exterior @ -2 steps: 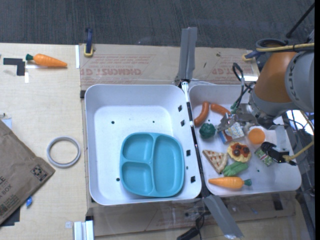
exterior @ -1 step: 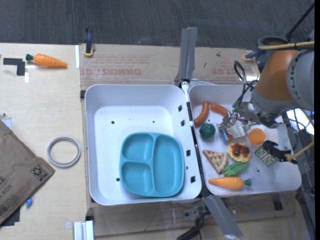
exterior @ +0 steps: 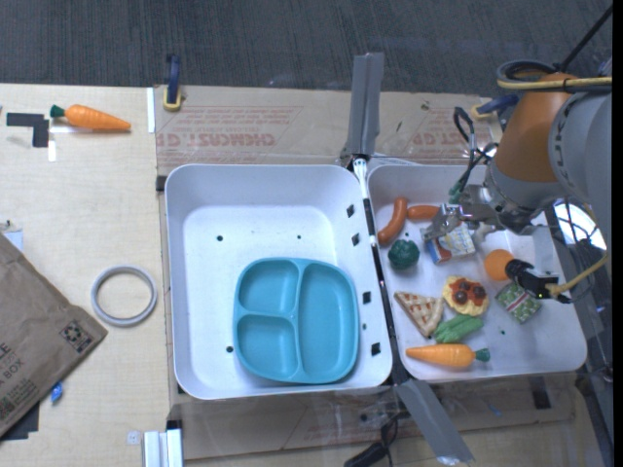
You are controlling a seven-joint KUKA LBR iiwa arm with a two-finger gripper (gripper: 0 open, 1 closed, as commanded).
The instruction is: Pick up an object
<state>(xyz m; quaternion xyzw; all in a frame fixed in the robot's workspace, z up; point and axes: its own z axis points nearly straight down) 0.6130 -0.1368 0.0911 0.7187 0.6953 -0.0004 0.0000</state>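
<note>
Objects to pick: toy foods lie scattered in the right bin (exterior: 574, 343), under the arm's reach.
Gripper: the gripper (exterior: 450, 230) hangs low over the upper middle of the right bin, just above a small red, white and blue carton (exterior: 454, 244); whether it is released or clenched, one cannot tell.
Arm: the grey arm with its orange band (exterior: 533, 134) comes in from the right, over the bin's far corner.
Sausage: a red-orange sausage (exterior: 391, 220) lies slanted near the bin's left wall, with a second orange piece (exterior: 423, 212) just beside it.
Broccoli: a dark green broccoli head (exterior: 404, 254) sits below the sausage.
Centre items: a sandwich wedge (exterior: 421, 310), a small pizza (exterior: 466, 296) and a green pod (exterior: 458, 329) lie close together.
Carrot: an orange carrot (exterior: 443, 355) lies along the near wall.
Right side: an orange ball (exterior: 498, 264) and a green packet (exterior: 518, 302) lie near the arm.
Left bin: the left bin (exterior: 195, 222) holds a teal divided plate (exterior: 296, 319).
Bench: another carrot (exterior: 92, 118), a tape ring (exterior: 124, 294) and a cardboard box (exterior: 34, 343) lie left of the bins.
</note>
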